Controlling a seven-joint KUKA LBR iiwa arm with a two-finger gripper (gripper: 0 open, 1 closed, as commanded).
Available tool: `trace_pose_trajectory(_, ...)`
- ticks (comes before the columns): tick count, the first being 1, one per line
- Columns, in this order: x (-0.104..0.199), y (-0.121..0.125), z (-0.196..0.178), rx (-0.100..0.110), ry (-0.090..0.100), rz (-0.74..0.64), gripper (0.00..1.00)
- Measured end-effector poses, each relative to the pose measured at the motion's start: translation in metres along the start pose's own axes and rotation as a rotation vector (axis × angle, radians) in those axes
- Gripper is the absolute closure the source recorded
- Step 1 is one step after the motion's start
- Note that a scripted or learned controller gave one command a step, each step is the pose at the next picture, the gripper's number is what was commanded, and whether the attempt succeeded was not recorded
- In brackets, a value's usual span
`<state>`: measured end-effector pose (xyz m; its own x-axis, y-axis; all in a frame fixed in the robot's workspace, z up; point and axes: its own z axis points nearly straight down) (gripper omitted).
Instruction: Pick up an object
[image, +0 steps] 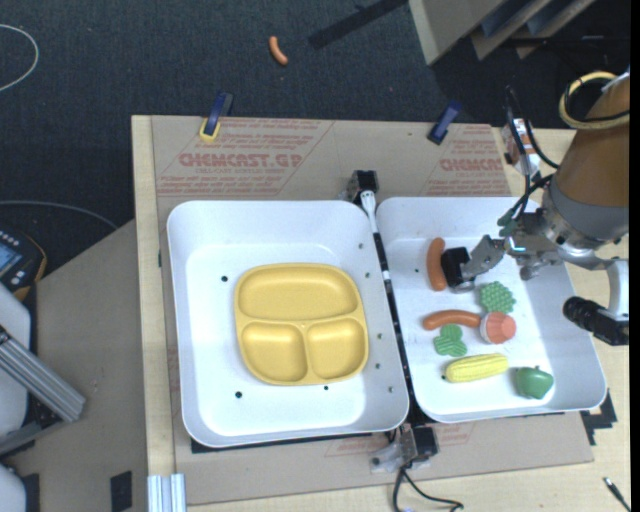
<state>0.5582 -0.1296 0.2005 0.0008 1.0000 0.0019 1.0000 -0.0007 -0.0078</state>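
Six toy foods in right bin (570, 385), right half of frame. Nearest to gripper (458, 268): upright red sausage (436, 263), long axis running up-down frame, just left of black fingertips, touching or nearly so. Cannot tell whether fingers are spread or pressed together; nothing visibly between them. Below: second sausage (451, 320), broccoli (495, 296), tomato (499, 326), corn cob (475, 368), green pepper (534, 381). Yellow divided plate (300, 323) in left bin (200, 260), well apart.
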Motion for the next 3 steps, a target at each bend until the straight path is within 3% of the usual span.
trace_pose_trajectory(2,0.001,-0.01,0.092,-0.001,0.001,-0.001,0.0)
trace_pose_trajectory(3,0.002,-0.01,0.117,-0.004,0.0,-0.001,0.0)
